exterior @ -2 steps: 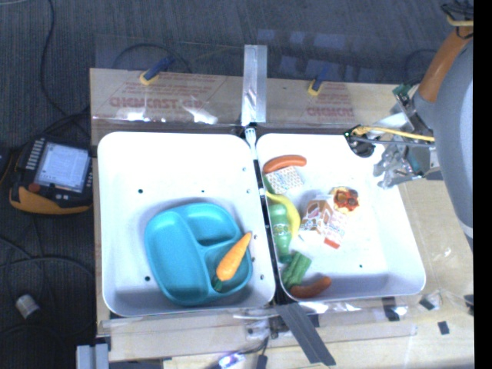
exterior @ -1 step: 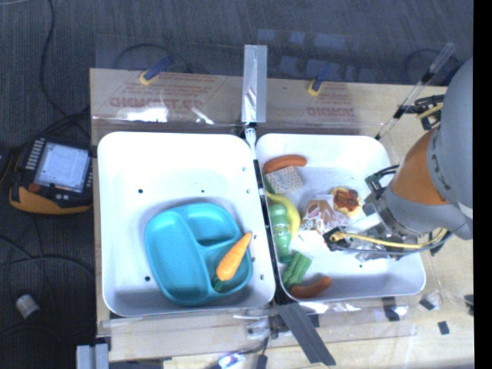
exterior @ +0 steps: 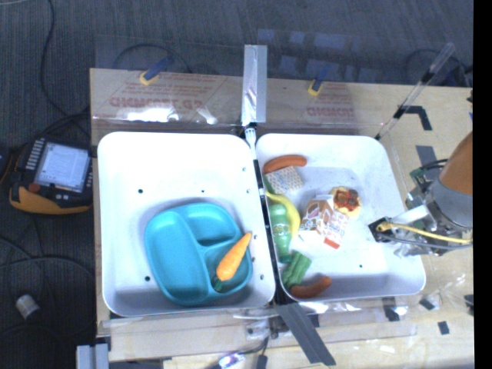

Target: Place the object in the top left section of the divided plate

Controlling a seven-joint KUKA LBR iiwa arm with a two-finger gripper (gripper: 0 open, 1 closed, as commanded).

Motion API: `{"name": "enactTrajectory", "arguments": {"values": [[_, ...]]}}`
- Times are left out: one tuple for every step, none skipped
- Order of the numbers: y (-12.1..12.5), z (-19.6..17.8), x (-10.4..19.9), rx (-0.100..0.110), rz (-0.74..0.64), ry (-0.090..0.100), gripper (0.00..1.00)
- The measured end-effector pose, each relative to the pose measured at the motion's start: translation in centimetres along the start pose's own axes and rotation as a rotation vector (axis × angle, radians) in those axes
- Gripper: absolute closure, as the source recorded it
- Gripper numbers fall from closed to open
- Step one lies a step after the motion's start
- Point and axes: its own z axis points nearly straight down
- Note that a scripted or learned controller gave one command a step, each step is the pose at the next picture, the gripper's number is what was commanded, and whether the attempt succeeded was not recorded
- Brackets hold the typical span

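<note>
Camera view puts the jaws at the right rim of the right bin (exterior: 384,167), above no item, probably parked clear of it; their width I cannot tell. The carrot (exterior: 233,257) lies in the lower right section of the plate (exterior: 165,260) in the left bin (exterior: 131,175), so the task looks undone.

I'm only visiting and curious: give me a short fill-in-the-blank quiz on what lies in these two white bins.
1. The blue divided plate sits in the ____ bin.
2. On that plate lies one orange ____.
3. The yellow banana lies in the ____ bin.
Missing words: left; carrot; right.
</note>
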Motion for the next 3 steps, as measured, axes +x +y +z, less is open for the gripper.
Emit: {"name": "enactTrajectory", "arguments": {"values": [[-0.3,5.9,0.5,0.008,-0.263,0.012,1.00],[1.1,-0.6,4.8,-0.001,0.001,0.000,1.00],[2.5,-9.4,10.1,-0.003,0.035,-0.001,1.00]]}}
